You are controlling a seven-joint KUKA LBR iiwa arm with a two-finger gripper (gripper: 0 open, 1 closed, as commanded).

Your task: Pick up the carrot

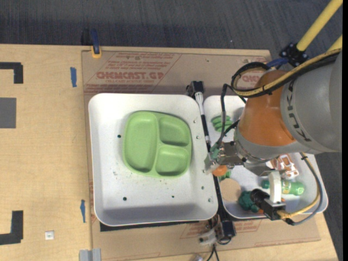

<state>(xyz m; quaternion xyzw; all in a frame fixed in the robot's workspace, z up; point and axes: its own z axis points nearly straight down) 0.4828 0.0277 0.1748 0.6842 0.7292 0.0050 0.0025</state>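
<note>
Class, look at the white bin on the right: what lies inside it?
Inside the right bin you can see a small orange piece, a tan disc, a dark green item and a green bottle. The arm covers the rest of the bin.

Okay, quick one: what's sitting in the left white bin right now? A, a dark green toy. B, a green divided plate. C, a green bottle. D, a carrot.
B: the green divided plate lies in the left bin, while the orange carrot piece sits over at the right bin's near edge.
</note>
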